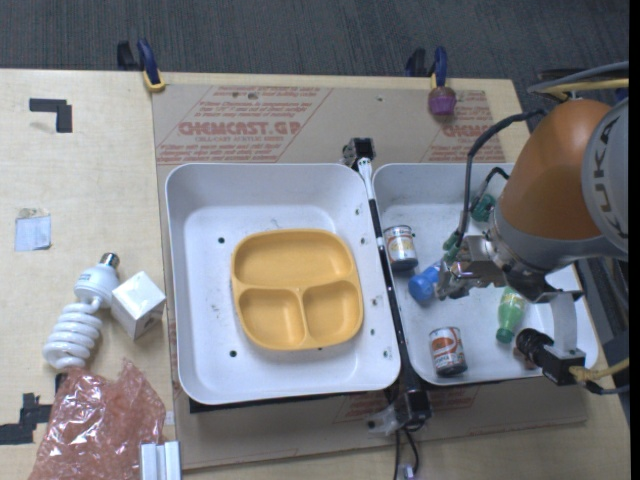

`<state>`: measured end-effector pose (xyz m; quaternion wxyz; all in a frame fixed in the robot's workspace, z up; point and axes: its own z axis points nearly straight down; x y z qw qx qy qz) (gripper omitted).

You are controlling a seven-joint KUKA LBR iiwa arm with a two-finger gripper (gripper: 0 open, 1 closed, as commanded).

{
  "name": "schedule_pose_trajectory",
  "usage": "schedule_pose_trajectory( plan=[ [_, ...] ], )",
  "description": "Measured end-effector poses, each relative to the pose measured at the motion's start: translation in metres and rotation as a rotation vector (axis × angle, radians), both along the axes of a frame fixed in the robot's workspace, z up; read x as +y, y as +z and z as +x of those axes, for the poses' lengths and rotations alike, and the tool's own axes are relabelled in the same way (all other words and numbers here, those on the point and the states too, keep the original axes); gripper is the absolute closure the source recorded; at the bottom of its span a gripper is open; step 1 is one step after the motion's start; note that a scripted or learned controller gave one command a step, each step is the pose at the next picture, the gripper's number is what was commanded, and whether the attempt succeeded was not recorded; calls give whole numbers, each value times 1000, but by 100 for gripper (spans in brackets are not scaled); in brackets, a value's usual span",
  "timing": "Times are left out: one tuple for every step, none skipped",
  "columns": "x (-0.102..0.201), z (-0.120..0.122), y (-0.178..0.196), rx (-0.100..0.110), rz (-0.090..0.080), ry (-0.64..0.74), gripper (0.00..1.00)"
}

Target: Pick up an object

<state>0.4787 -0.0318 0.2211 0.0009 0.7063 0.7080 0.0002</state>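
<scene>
Near edge of right white bin (420,353): small cylindrical tin can (447,351) with red label, smooth green plastic bottle (509,313), then gripper (457,273) beside a blue plastic object (424,285), jaw state unreadable, silver can (401,246) beyond; molded yellow three-compartment tray (297,288) in left bin (190,268).

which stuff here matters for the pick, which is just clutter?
Job:
gripper
blue object
two cans
green bottle
right bin

Lying about:
yellow tray in left bin
light bulb
white cube
plastic wrap
clamps
</scene>
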Motion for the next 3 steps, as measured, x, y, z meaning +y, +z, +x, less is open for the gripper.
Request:
schedule_pose_trajectory(
  plan=[
    [0,0,0,0,0,0,0],
    [-54,10,-29,2,0,-2,0],
    [-62,-2,-116,3,1,-5,0]
  ],
)
